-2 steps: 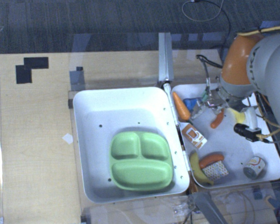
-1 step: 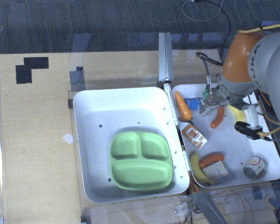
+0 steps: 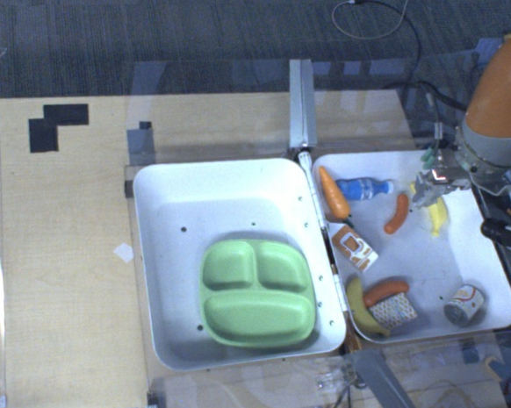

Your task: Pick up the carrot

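Carrot (image 3: 332, 196): lying in the right bin (image 3: 501, 307), hard against its left wall at the far end, tip pointing near and slightly right; untouched, nothing gripping it.
Neighbours: blue bottle (image 3: 363, 187) just beside on the right, on its side; small carton (image 3: 356, 250) near, toward the front; red sausage (image 3: 396, 215) further right.
Step in hand: approach, by the look of it; pick-up not yet begun.
Gripper (image 3: 430, 187): poised at the far right of the same bin, between the red sausage and a yellow banana-like piece (image 3: 437, 216), well apart from the carrot.
Jaws: slightly parted as far as visible, gripping nothing.
Arm: reaching in from the right, orange band (image 3: 499, 91) above the wrist, wrist angled down and leftward into the bin.
Next move: a shift left across the bin, past the bottle, then a descent over the carrot's middle with the jaws set across its width; little room against the wall.
Left bin (image 3: 158, 250): green divided tray (image 3: 258, 289) only.
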`<move>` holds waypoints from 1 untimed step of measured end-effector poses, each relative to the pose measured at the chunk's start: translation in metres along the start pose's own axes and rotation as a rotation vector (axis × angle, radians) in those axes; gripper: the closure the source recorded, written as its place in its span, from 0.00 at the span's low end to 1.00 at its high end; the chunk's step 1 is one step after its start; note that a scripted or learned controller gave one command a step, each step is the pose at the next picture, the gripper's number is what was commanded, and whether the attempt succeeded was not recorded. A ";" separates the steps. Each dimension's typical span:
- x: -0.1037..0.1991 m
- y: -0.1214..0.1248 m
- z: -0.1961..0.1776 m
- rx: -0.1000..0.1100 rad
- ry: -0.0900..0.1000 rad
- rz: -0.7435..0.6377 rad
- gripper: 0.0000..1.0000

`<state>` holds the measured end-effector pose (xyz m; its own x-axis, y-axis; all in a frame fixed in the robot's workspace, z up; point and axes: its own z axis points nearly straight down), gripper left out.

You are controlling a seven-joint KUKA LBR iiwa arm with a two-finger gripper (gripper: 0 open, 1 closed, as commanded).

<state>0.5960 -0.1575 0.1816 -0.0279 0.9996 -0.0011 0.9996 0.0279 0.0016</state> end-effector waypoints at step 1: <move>-0.049 0.033 -0.019 -0.002 -0.002 -0.089 1.00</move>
<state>0.6308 -0.2057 0.2007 -0.1168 0.9932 -0.0031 0.9931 0.1168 0.0036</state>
